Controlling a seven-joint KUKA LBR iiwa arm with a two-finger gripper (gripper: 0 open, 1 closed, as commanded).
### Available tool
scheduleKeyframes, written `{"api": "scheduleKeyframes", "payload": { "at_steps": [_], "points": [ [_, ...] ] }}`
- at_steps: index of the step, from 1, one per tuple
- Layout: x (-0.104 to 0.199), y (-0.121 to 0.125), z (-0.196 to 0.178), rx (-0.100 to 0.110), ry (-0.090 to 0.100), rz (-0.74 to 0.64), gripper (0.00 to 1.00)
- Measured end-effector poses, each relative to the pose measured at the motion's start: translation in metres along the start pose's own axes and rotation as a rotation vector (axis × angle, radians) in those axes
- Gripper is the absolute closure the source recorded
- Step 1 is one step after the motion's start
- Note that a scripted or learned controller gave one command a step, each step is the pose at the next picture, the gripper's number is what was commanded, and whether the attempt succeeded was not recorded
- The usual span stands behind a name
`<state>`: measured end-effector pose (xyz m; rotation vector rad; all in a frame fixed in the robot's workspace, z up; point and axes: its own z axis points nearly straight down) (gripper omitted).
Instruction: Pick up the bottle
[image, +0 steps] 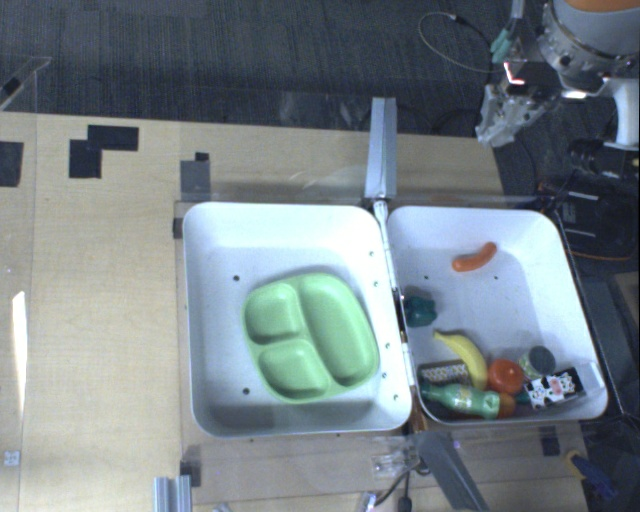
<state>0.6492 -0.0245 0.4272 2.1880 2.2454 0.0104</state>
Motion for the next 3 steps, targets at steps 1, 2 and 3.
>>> {"api": "scheduleKeyframes", "payload": {
  "at_steps": [1,2,3],
  "points": [
    [0.086,-0.001,0.048,0.005,0.001,-0.14,1.0],
    [0.17,0.024,0.07,0.004,0.002,-0.075,1.0],
    [0.231,-0.031,-0.01,0.001,0.003,-0.086,1.0]
  ]
}}
